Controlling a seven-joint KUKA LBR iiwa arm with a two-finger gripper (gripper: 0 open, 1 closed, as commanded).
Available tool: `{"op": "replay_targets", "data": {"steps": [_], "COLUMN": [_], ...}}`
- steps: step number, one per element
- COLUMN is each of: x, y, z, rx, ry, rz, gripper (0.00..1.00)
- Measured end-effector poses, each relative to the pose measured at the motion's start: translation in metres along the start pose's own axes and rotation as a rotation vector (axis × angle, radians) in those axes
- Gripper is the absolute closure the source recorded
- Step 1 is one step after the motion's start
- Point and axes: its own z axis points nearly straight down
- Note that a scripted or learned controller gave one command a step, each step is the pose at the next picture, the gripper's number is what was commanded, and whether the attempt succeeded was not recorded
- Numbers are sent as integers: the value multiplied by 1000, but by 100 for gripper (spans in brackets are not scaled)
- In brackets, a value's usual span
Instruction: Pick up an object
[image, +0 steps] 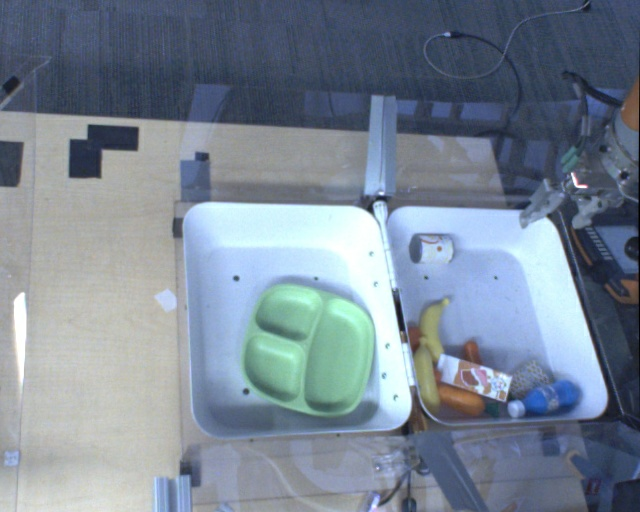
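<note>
The blue bottle (545, 399) lies on its side at the near right corner of the right bin (520, 270), closest to the camera, its white cap pointing left. The counter (100, 330) carries two white bins side by side. The left bin (215, 250) holds a green divided tray (310, 347), which rests tilted toward the near side. In the right bin, a yellow banana (428, 352) lies along the left wall, an orange carrot (460, 401) lies beside it, and a small carton (474, 377) rests on top of the carrot. A grey mesh item (532, 376) sits just behind the bottle. A white cup (432, 248) lies on its side near the far left corner. The gripper (560, 195) hovers over the far right corner of the right bin, holding nothing; whether it is wide or narrow cannot be determined.
</note>
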Motion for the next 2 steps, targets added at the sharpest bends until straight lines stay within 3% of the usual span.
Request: {"op": "replay_targets", "data": {"steps": [1,2], "x": [1,13], "y": [2,36], "z": [-8,-101], "rx": [1,-8], "ry": [0,-3], "rz": [-8,-224], "gripper": [100,100]}}
